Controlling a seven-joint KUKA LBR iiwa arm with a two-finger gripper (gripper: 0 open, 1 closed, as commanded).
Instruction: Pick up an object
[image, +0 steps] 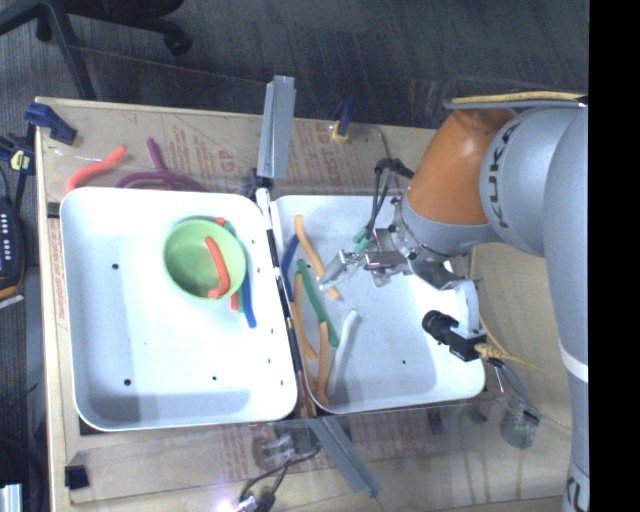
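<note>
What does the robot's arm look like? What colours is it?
The arm is fat, round and smooth grey, with an orange band near the wrist and dark letters on its side. Thin black cables loop beside it. Its small gripper is silvery metal.

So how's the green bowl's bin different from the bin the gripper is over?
The left bin holds a green bowl with a red strip in it. The right bin holds loose strips along its left side, under the gripper. Both are shallow, white and rectangular.
</note>
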